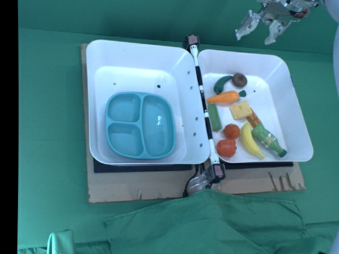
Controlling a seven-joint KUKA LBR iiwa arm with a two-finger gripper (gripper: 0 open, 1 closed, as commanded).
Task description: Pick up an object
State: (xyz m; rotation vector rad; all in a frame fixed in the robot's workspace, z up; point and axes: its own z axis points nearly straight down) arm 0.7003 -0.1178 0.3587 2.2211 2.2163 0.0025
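Toy carrot (226, 96) picked as candidate: lies in right bin (296, 142), upper-middle of the pile, tip pointing toward the centre divider, leafy end near brown round piece (239, 79).

Camera view: claw (261, 29) hangs high above the far edge of the right bin, fingers spread apart, nothing between them. Well apart from all objects. Left bin (100, 57) holds a blue divided plate (140, 125). Right bin also holds cheese wedge (241, 110), banana (250, 140), green bottle (268, 141), tomato (231, 130).

Handling judgement: carrot looks like hollow plastic, so light, stiff, somewhat slick. Tapered body; best taken across the thick half near the green top, fingers square to its long axis, or it may squirt out.
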